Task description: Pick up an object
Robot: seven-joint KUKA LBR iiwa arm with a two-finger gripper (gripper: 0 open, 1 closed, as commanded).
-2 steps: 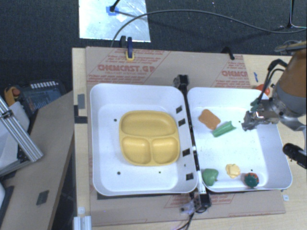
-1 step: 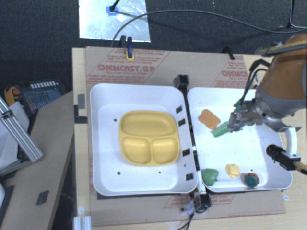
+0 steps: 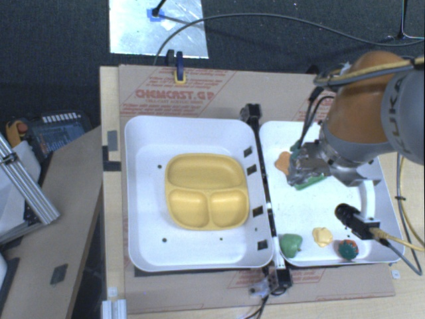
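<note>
Two shallow white bins: left (image 3: 143, 198), right (image 3: 275, 205).
Yellow three-compartment plastic tray (image 3: 206, 191) in left; grey gripper (image 3: 307, 173) over right, grip state unclear.

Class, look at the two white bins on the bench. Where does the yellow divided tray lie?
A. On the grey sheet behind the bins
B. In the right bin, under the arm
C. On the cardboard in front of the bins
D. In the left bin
D. The yellow divided tray lies flat in the middle of the left bin, while the right bin holds the small items beneath the arm.
</note>
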